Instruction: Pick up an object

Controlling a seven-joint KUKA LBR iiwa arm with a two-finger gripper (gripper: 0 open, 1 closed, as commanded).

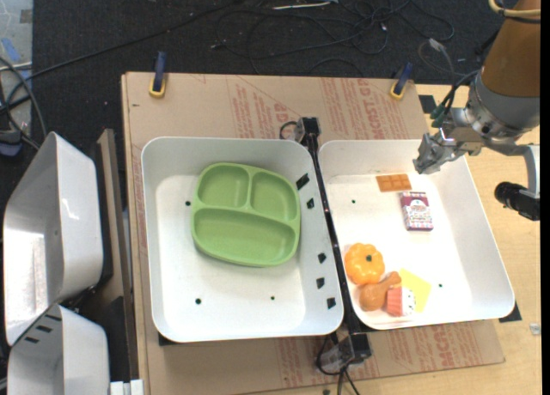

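Objects lie in our right bin [481, 213]: a cracker [394, 183] near the far wall, a small box [416, 211] just past it, and a pumpkin [363, 263] by the divider, touching a cluster of an orange piece [375, 295], a pink item [396, 301] and a yellow wedge [416, 286]. Our gripper [427, 160] hovers over the far rim; whether it is released or clenched we cannot tell. Bare floor lies along the bin's right side. A green tray [247, 214] sits in the left bin [163, 239].
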